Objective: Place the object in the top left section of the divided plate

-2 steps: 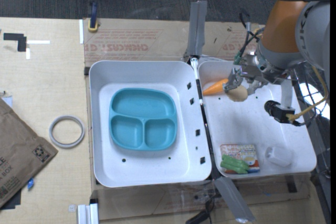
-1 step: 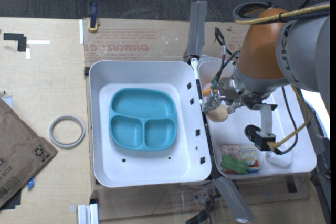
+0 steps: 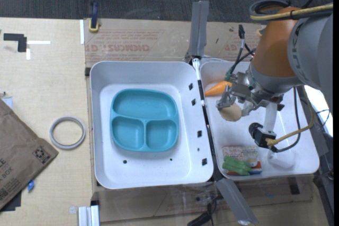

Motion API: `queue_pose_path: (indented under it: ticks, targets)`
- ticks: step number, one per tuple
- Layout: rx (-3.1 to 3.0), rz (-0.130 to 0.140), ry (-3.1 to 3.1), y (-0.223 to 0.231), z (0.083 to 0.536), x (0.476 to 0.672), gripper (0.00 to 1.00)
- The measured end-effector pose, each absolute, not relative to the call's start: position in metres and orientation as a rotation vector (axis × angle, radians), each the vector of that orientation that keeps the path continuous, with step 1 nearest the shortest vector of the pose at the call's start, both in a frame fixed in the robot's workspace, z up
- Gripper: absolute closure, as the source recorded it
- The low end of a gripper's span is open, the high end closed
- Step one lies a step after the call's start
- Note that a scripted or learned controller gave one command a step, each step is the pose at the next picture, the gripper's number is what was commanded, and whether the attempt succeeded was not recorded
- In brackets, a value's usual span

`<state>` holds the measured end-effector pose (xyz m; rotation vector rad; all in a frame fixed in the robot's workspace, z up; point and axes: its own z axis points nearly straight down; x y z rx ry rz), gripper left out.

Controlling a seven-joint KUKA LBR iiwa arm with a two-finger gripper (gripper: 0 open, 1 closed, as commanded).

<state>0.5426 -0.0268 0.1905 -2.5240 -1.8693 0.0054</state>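
A teal divided plate (image 3: pixel 144 119) lies in the left white bin (image 3: pixel 106 166). It has one wide section at the top and two smaller ones below, with nothing in any of them. Over the right bin (image 3: pixel 302 161), my gripper (image 3: pixel 234 107) points down and is shut on a beige round object (image 3: pixel 230 113) that sits between its fingers. The gripper and the object are to the right of the plate, across the wall between the two bins.
An orange carrot-like piece (image 3: pixel 215 88) lies at the right bin's back left. A packet with green items (image 3: pixel 241 161) sits at its front. A grey tape ring (image 3: pixel 67 132) and a cardboard box (image 3: pixel 18 153) lie on the bench to the left.
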Motion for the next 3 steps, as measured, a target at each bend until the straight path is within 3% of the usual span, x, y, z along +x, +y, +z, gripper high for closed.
queue_pose_path:
  ticks: [1, 2, 3]
  targets:
    - [-2.448, 0.006, -1.965, -0.007, 0.191, 0.481, 1.0]
    - [-2.47, 0.006, -1.941, 0.068, 0.197, 0.477, 1.0]
    - [-2.459, 0.008, -1.954, 0.137, 0.185, 0.528, 1.0]
